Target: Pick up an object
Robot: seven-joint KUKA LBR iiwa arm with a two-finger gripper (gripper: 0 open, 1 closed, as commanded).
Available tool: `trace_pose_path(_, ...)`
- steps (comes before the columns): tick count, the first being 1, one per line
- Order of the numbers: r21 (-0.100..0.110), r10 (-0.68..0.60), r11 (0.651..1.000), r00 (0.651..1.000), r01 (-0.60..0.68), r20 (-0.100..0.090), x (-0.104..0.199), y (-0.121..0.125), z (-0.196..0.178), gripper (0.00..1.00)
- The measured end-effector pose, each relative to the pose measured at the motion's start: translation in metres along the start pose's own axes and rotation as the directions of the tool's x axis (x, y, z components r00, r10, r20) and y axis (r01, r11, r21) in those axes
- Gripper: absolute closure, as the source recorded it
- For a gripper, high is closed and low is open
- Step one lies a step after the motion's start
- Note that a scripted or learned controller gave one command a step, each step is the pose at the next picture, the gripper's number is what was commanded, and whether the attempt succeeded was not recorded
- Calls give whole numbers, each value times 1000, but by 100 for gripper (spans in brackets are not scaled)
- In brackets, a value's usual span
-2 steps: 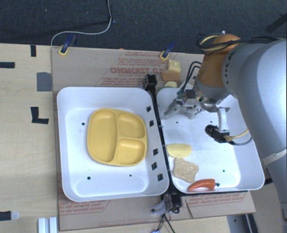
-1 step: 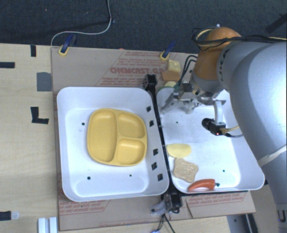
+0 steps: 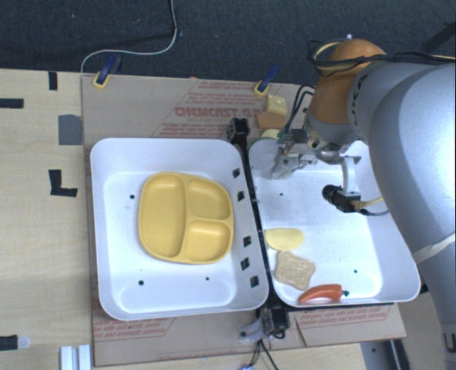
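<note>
1. Right bin [image 3: 382,280]: white, shallow. It holds three loose items, all gathered in its near-left corner, close to the divider between the bins.
2. Pale yellow piece [image 3: 284,239]: flat, oval, long axis running roughly left to right in the camera view. It is the nearest of the three to the gripper.
3. Tan square piece [image 3: 295,270]: bread-like, lying just in front of the yellow piece, touching or nearly touching it.
4. Orange-red piece [image 3: 321,293]: elongated, long axis left to right, lying along the bin's near wall just beside the tan square.
5. Gripper [image 3: 284,163]: low over the far-left part of the right bin, near its far wall. Nothing is seen between its fingers; whether they stand apart or together cannot be told, since wrist hardware and cabling obscure them.
6. Governing relation: all three items lie toward the near edge from the gripper, well apart from it. By judgement, a pick calls for travel toward the viewer before descent.
7. Left bin [image 3: 108,230]: holds a yellow compartment plate [image 3: 186,216], lying flat, farther from the gripper than the three items.
</note>
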State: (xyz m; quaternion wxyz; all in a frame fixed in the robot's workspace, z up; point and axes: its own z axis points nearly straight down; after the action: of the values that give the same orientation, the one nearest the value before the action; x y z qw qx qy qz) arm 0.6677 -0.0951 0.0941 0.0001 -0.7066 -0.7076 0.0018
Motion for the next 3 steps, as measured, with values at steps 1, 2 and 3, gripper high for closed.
trace_pose_path(1,-8,-4,1000,1000,4,-5,59,-70,-96,100)
trace_pose_path(2,-4,9,1000,1000,-9,3,-43,-77,-119,100)
trace_pose_path(3,7,-3,1000,1000,3,-7,35,-145,-87,100)
